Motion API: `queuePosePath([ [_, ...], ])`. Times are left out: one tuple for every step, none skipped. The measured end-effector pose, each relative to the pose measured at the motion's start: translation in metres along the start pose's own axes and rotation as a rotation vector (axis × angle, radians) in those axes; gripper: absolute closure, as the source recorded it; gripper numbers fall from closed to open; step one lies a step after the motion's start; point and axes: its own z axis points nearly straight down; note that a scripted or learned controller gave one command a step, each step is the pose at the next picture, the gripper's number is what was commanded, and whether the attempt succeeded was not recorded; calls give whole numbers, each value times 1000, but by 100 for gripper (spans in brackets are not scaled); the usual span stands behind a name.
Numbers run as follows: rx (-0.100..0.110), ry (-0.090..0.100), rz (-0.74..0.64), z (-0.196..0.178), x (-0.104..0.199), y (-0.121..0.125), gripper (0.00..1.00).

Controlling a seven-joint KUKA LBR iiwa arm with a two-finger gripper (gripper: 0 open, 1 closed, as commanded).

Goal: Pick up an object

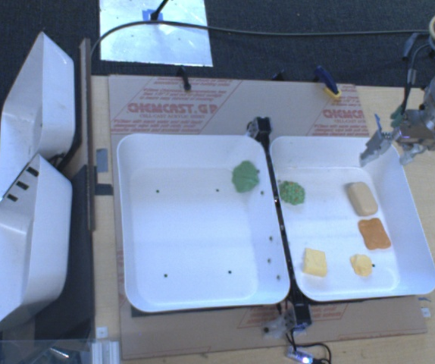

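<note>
Objects, among them a tan block (361,198), lie in two white bins (195,298) on the cardboard-covered surface (202,105); gripper (390,147) fingers' state cannot be told.

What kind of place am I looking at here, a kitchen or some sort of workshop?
Most likely a robotics lab bench. A robot arm's gripper hangs over two white bins, which hold small foam-like practice items such as a green lump and an orange block.

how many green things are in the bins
2. One green lump lies in the left bin by its right wall; the other green lump lies in the right bin just across the divider.
</note>
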Motion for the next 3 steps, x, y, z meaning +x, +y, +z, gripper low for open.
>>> queuePosePath([
  [-5,-1,-1,-3,0,1,0],
  [-2,0,-1,40,3,5,0],
  [0,0,0,103,4,3,0],
])
